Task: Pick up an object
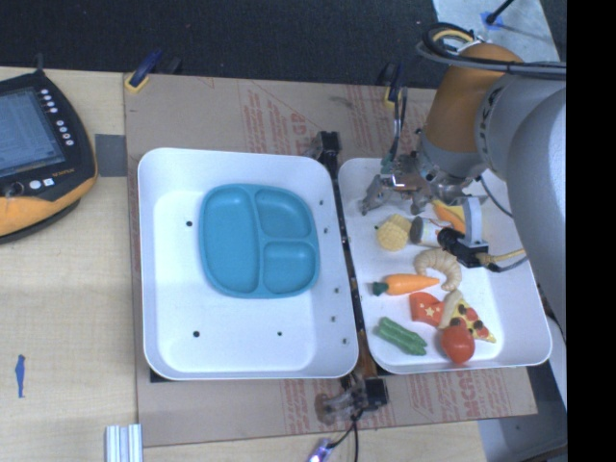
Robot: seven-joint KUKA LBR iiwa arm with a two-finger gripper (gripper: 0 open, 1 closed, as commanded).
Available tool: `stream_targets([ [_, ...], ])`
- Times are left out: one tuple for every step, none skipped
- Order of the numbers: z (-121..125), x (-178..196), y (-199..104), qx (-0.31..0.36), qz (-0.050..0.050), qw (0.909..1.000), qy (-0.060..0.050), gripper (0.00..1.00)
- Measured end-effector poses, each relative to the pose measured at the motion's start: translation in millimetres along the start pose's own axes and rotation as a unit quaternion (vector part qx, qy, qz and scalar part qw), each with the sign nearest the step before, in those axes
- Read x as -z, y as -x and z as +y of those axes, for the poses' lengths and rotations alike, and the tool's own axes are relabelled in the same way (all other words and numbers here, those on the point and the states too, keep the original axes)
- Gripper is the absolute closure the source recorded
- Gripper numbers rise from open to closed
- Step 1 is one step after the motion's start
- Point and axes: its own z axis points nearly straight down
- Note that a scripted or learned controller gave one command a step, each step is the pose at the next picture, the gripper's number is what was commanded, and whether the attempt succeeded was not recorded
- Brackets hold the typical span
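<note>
The right white bin [520, 296] holds several toy foods: a yellow corn piece [393, 231], a carrot [409, 284], a pale shrimp [441, 263], a red piece [424, 307], a pizza slice [469, 320], a red tomato [458, 346] and a green pod [399, 336]. My gripper [395, 202] hangs over the back left part of this bin, just behind the corn. Its fingers [370, 203] are spread open with nothing between them. An orange item [449, 215] lies partly under the wrist.
The left white bin [164, 258] carries a blue divided plate [258, 239]. A teach pendant [34, 152] lies at the far left of the bench. The grey arm with its orange band [472, 94] comes in over the right bin's back right corner.
</note>
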Motion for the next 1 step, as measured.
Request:
stream_targets([
  [-2.6, -0.3, 0.2, -0.001, 0.0, 1.0, -0.001, 0.0],
])
